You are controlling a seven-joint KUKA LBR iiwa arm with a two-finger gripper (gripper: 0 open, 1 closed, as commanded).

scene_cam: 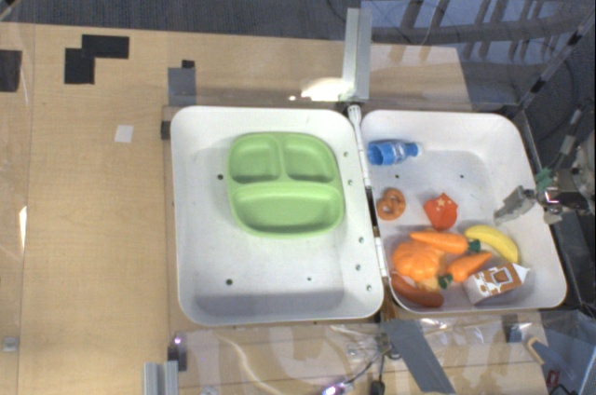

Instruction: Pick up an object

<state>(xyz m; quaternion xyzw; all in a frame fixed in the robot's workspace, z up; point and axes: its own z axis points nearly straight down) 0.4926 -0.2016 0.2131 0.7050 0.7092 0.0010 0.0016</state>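
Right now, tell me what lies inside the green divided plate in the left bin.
The green plate shows three bare compartments with nothing in them. The left bin floor beneath the plate is covered, so nothing can be said of it.

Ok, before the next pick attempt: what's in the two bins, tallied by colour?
Green: 1, the divided plate in the left bin
Blue: 1, bottle
Red: 1, tomato-like piece
Brown: 1, pretzel
Yellow: 1, banana
Orange: 3, two carrots and a rounded piece
White and brown: 1, carton
Total: 9
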